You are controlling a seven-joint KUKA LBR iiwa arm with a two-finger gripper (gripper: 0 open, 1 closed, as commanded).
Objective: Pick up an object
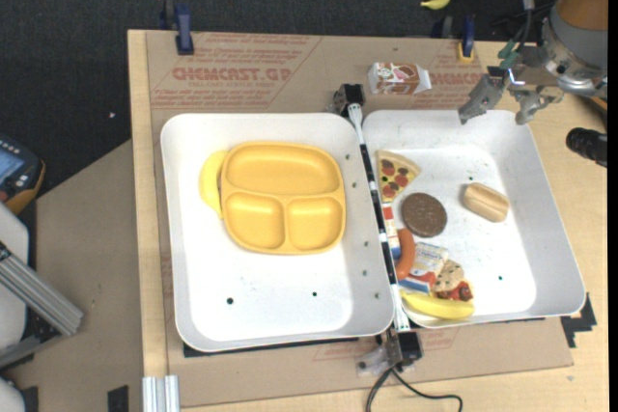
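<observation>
Banana sits at the near edge of the right bin, touching a small heap of toy food; curved and crowded, poor first pick. Bread roll looks better to me: it lies alone mid-bin, well apart from the cookie and pizza slice. I judge it light, stiff plastic, a bit slippery; I'd pinch it across the short width. Gripper hovers over the bin's far rim, fingers spread wide and holding nothing, pointing down. Arm comes in from the right, wrist near vertical.
</observation>
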